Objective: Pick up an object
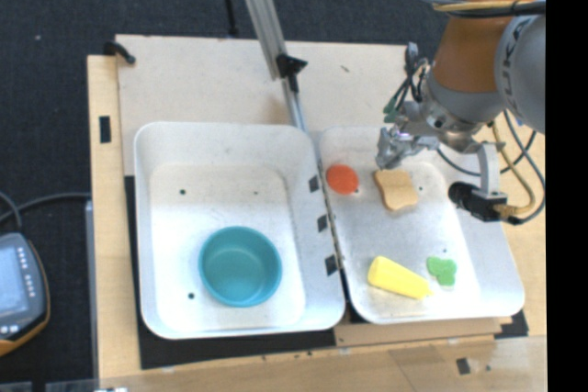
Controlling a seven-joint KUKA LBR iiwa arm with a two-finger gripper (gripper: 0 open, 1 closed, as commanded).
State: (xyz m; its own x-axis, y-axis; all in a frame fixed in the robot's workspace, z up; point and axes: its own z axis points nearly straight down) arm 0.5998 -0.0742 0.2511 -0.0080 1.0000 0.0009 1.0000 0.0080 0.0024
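- The pick looks to be at the approach stage: nothing is lifted yet, and every object lies on a bin floor.
- The right bin (478, 280) holds four candidates: a tan toast-like slice (397, 190), an orange ball (343, 179), a yellow wedge (398, 277) and a small green piece (442, 270).
- The left bin (156, 197) holds a teal bowl (240, 265), well apart from the arm.
- The claw (395, 149) hangs over the far edge of the right bin, just above and behind the tan slice, which is the nearest thing to it and, in my judgement, the likely target.
- I cannot tell how far the claw is spread; its tip is small and dark against the wrist and cables, so whether it is apart or pressed together stays unclear.
- Nothing can be seen held by it, and whether it touches the slice cannot be made out; it reads as just beside the slice's upper edge.
- What is left, by my reading: settling onto an object, closing on it, and raising it off the bin floor.
- The orange ball sits near the divider between the bins on the bench (202, 78), near the slice but apart from it.
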